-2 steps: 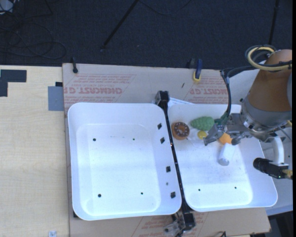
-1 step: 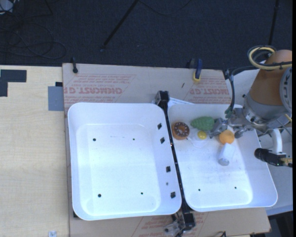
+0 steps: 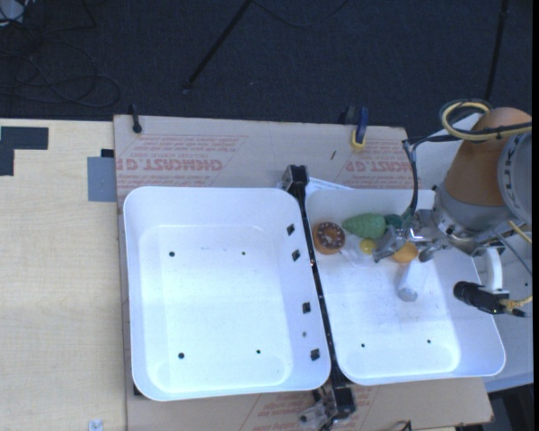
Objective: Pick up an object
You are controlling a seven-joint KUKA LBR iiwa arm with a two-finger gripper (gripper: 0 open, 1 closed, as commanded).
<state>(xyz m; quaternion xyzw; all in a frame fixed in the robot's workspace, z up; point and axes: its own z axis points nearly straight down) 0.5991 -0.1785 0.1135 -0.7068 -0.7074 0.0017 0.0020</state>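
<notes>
Grey gripper (image 3: 402,245), grip state unclear, sits right of centre over the right bin (image 3: 431,353) beside a green toy (image 3: 366,224) and donut (image 3: 329,236).

A grey robot arm (image 3: 485,196) with an orange band above its wrist reaches in from the right and bends downward. Its claw (image 3: 402,251) points down and to the left, low over the right-hand side of the worktop.

cardboard sheet (image 3: 207,155) — under both bins | blue clamp (image 3: 360,126) — its far edge | dark floor (image 3: 251,43)
</notes>
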